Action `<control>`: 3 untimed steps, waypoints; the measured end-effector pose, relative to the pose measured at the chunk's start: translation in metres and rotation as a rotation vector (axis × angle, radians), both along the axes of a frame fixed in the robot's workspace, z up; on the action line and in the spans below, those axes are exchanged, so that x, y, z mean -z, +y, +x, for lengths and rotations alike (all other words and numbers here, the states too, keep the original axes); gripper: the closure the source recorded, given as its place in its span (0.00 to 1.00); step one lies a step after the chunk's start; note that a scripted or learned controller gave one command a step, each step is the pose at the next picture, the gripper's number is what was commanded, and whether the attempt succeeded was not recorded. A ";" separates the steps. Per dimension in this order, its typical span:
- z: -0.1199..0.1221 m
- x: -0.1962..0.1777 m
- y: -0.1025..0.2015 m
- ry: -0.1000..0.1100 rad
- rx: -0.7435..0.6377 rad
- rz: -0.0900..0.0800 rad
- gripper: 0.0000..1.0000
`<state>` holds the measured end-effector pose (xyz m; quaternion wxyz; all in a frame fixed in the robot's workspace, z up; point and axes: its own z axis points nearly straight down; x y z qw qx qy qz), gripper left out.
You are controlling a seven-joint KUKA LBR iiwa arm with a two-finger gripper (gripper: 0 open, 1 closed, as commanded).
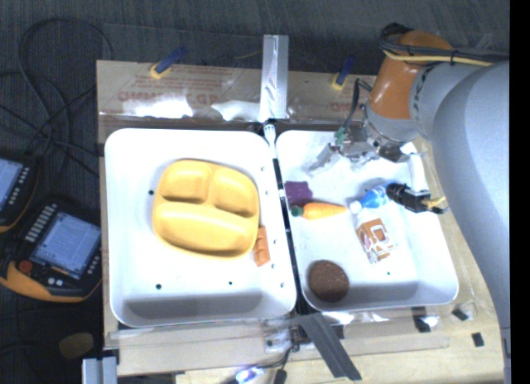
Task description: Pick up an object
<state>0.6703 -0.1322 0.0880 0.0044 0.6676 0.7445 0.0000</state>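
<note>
Overhead view of the table [195, 84] with its two white bins. My pincer [330, 152] hangs over the far part of the right bin [435, 279], close to the wall it shares with the left bin [124, 291]. The two metal fingers [319, 161] stand apart, with bare white bin floor between them; the pincer grips nothing.

The things that could be picked up lie as follows. In the right bin, a purple block [296, 191] sits against the dividing wall, nearer the camera than my pincer. A toy carrot [325, 209] lies just beside the block, its green end touching it. A small bottle [373, 227] with a blue cap and an orange label lies flat near the bin's middle. A brown disc [329, 278] rests by the near wall. In the left bin, a yellow compartment tray [205, 207] lies face down, with a small orange piece [262, 247] at its right edge.
</note>
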 end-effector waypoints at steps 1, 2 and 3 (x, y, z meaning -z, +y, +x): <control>-0.033 -0.001 0.018 -0.001 -0.158 -0.002 0.00; -0.060 -0.001 0.024 -0.003 -0.151 -0.001 0.00; -0.059 -0.012 0.026 -0.007 -0.150 0.005 1.00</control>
